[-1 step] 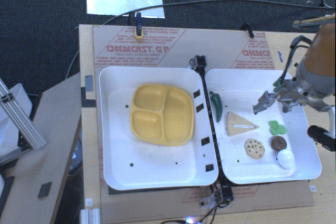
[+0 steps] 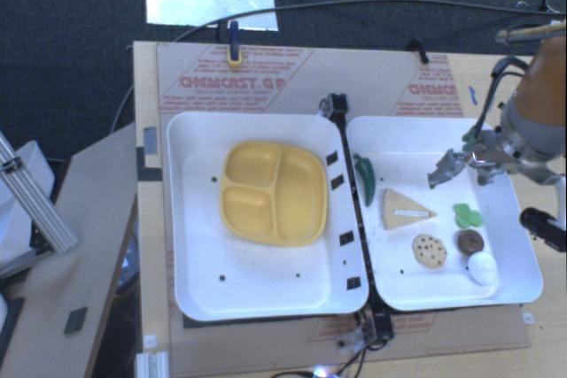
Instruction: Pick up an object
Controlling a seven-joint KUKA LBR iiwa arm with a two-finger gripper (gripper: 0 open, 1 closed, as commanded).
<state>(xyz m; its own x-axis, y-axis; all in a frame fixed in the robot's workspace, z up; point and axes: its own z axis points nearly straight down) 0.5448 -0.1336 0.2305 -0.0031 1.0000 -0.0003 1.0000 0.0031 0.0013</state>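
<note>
The right bin (image 2: 416, 137) holds a green pepper (image 2: 364, 177) by its left wall, a pale cheese wedge (image 2: 405, 210), a speckled cookie (image 2: 429, 250), a small green leafy piece (image 2: 467, 214), a dark brown round piece (image 2: 469, 241) and a white egg (image 2: 482, 267). My gripper (image 2: 463, 171) hangs over the upper right part of this bin, above and behind the leafy piece. Its two fingers are spread apart, open, with nothing between them.
The left bin (image 2: 195, 261) carries a yellow divided plate (image 2: 273, 192). A black clip strip (image 2: 347, 208) runs along the seam between the bins. The bench board (image 2: 266, 80) extends behind both bins, with a cable (image 2: 372, 6) crossing above it.
</note>
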